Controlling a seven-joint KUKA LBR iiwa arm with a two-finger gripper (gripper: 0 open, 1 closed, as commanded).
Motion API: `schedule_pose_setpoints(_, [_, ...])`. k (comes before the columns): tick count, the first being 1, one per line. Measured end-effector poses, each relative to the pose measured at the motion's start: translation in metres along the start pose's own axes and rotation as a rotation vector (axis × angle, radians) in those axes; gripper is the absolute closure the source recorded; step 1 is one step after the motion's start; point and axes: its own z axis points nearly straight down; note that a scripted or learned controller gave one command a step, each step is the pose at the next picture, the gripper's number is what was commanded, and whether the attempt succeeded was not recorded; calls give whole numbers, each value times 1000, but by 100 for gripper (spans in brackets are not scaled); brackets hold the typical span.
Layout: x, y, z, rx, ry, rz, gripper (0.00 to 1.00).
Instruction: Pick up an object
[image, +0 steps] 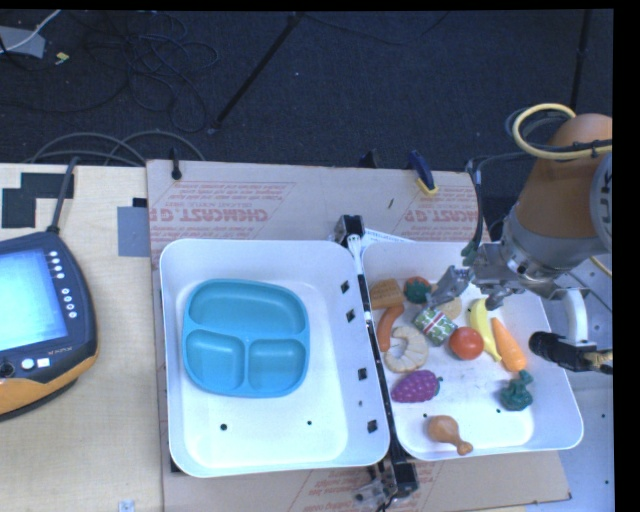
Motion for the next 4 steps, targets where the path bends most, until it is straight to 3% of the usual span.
schedule_pose_setpoints(1, [0,0,0,0,0,0,0])
schedule_pose_setpoints(2, [-19,-30,91,-5,0,0,0])
schedule_pose_setpoints(3, [-21,-33,85,4,3,6,100])
schedule_pose_setpoints(4, [54,-64,19,-1,5,-6,100])
